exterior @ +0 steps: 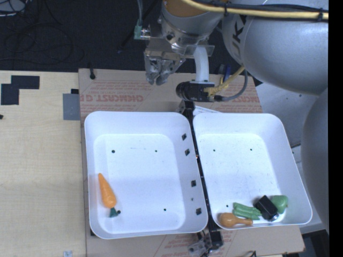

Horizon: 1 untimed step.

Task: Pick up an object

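Observation:
An orange carrot with a green stem lies near the front left corner of the left bin. In the right bin, at its front right corner, sit a green pea pod, a black block, a green piece and an orange-tan pear-shaped piece. My gripper hangs high above the far edge of the left bin, over the cardboard, with nothing between its fingers. The fingertips look close together.
Brown cardboard lies under and behind both bins. A wooden bench surface stretches to the left. The big grey arm fills the upper right above the right bin.

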Each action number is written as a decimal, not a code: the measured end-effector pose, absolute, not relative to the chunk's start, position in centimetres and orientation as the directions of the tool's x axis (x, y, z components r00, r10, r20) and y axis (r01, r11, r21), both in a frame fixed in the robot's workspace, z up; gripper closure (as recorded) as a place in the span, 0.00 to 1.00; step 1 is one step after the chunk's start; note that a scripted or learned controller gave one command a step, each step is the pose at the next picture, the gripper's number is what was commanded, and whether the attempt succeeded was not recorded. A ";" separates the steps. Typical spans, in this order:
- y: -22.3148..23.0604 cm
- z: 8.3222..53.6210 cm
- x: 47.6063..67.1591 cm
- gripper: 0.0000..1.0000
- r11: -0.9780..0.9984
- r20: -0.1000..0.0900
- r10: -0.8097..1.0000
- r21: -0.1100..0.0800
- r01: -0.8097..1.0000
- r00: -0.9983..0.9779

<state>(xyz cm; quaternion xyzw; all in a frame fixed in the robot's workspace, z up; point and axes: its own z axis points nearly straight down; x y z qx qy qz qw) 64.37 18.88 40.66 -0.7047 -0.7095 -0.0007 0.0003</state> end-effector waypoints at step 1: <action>8.0 37.8 64.4 1.00 -0.010 -0.005 1.000 -0.007 1.000 0.010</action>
